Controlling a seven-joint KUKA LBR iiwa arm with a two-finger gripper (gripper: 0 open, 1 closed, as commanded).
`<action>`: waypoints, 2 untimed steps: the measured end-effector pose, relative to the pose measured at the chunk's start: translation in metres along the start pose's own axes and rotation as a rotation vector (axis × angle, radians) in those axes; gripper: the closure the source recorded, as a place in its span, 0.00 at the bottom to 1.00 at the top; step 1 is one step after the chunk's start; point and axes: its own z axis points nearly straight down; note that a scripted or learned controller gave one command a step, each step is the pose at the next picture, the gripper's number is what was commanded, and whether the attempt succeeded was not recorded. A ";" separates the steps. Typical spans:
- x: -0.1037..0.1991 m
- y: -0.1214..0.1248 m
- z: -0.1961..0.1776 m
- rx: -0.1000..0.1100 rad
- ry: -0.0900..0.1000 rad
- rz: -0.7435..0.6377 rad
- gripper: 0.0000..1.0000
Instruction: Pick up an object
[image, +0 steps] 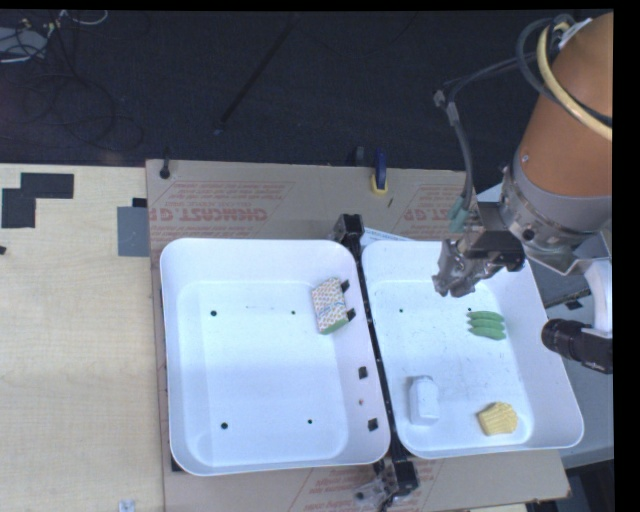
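Green pod (486, 324) lies in the right bin (560, 420), just below and right of our gripper (455, 282). We judge this the approach step; next we must shift over it and descend. Our arm reaches in from the right, wrist angled downward; jaw state we cannot tell.

You've got four things to go for. In the left bin (190, 300), a small speckled block (329, 304) sits tilted up against the right wall, near the far right corner. In the right bin (560, 400), a green pod-shaped piece (486, 324) lies flat toward the right edge, a pale white cylinder (423, 398) lies near the front left, and a yellow ridged chunk (497, 419) sits by the front right corner.
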 end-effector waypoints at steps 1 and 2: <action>0.001 0.000 -0.009 0.003 -0.001 -0.007 1.00; -0.032 -0.015 0.080 0.003 0.001 0.014 1.00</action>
